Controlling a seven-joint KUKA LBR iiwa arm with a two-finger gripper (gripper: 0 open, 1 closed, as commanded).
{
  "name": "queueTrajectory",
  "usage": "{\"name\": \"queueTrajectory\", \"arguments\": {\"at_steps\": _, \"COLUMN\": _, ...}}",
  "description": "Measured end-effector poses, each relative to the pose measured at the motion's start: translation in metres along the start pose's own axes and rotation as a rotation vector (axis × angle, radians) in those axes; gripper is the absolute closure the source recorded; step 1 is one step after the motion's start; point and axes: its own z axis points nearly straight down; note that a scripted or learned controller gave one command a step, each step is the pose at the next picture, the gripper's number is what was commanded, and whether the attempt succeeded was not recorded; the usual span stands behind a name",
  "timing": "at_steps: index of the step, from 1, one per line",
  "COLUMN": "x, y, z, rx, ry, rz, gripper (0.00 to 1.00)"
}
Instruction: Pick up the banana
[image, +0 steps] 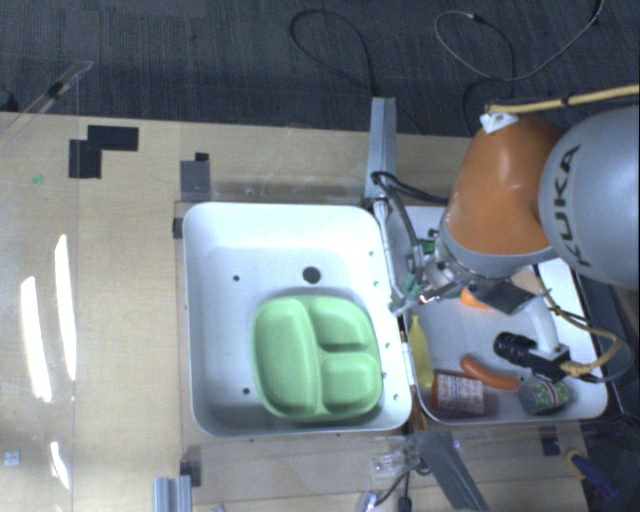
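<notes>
Single fixed overhead view, slanted down, seemingly mid-range, on both bins (200, 300).

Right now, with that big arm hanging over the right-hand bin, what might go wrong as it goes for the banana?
The banana lies tight along the right bin's left wall, so the fingers may hit the wall and not close round it.

The arm hides much of that bin from the camera, so a missed grab could be hard to see.

A red sausage-like item and a packet lie close by and might be nudged or grabbed by mistake.
</notes>
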Motion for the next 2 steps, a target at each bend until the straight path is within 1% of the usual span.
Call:
{"name": "queueTrajectory", "arguments": {"at_steps": 1, "x": 0.048, "y": 0.029, "z": -0.093, "rx": 0.001, "ry": 0.0, "rz": 0.468, "gripper": 1.0}}
{"name": "queueTrajectory", "arguments": {"at_steps": 2, "x": 0.125, "y": 0.034, "z": -0.064, "rx": 0.006, "ry": 0.002, "rz": 0.46, "gripper": 1.0}}
